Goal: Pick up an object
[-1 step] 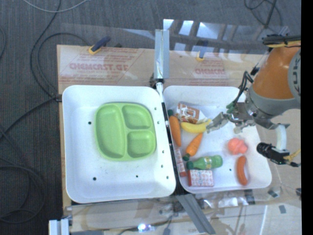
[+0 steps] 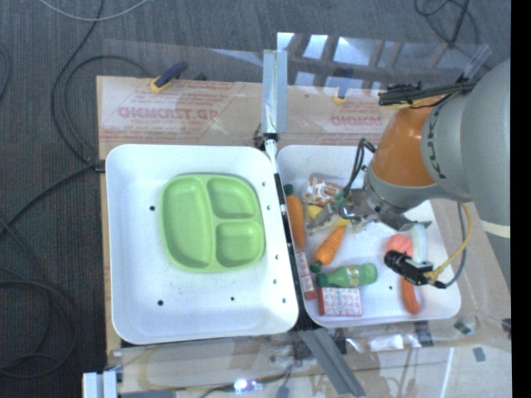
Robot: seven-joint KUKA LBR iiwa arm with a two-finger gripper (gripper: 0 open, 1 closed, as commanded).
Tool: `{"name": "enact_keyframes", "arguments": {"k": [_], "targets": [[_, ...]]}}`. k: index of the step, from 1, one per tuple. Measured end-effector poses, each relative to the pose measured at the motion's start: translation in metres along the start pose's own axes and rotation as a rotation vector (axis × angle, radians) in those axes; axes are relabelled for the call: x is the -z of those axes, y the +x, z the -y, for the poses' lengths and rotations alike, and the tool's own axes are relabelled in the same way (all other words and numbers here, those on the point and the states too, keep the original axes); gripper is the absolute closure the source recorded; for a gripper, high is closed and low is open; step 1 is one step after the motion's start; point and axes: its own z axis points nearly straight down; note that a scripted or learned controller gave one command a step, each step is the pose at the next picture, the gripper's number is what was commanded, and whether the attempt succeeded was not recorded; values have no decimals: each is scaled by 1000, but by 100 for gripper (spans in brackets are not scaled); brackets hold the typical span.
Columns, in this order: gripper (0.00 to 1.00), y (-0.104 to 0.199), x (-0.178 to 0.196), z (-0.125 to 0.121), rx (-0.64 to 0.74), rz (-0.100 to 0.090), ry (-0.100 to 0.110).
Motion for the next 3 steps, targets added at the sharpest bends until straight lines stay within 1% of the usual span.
{"name": "enact_keyframes", "arguments": {"k": [1, 2, 3], "targets": [[0, -75, -3, 9, 216, 5, -12], [0, -13, -3, 17, 218, 4, -13], [0, -42, -4, -63, 363, 2, -8]]}}
